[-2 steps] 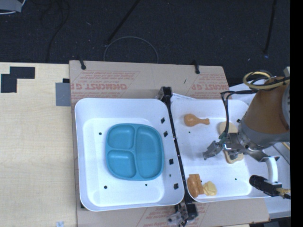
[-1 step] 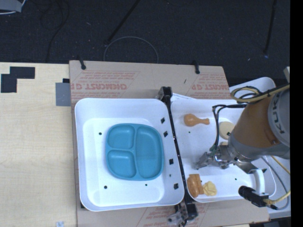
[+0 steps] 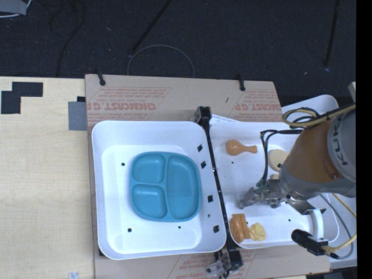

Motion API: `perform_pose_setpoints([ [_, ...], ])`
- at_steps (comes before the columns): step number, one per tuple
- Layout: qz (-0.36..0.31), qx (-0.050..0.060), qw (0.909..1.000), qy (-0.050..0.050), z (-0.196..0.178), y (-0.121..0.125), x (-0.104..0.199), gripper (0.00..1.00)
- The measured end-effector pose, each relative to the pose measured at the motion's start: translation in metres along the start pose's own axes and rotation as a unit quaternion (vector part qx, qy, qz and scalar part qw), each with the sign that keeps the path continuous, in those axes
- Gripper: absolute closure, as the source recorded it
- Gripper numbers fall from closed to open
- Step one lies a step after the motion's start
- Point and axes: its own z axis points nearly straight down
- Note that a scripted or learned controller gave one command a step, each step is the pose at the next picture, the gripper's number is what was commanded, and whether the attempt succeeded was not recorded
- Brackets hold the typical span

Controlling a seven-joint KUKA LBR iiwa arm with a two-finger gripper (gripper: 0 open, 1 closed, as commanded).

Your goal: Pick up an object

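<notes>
Two-finger metal gripper [image 3: 243, 201] low over right shallow white bin [image 3: 256, 133], fingers pointing left toward centre divider; whether parted or closed, cannot tell. Nothing seen between them. Just below: brown-and-yellow lumpy toy object [image 3: 246, 228] on bin floor near front edge. Farther back: orange drumstick-shaped plastic toy [image 3: 239, 148]. Pale round object [image 3: 277, 156] partly hidden behind arm. Left white bin [image 3: 110, 214] holding blue three-compartment plastic plate [image 3: 164, 186].
</notes>
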Motion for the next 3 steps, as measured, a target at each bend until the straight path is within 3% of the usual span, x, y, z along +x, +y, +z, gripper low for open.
perform_pose_setpoints([
  [1, 0.003, 0.0, 1.0, 0.0, -0.011, 0.0, -0.001, 1.0],
  [3, -0.001, -0.002, 1.0, -0.001, -0.116, 0.001, -0.003, 1.0],
])
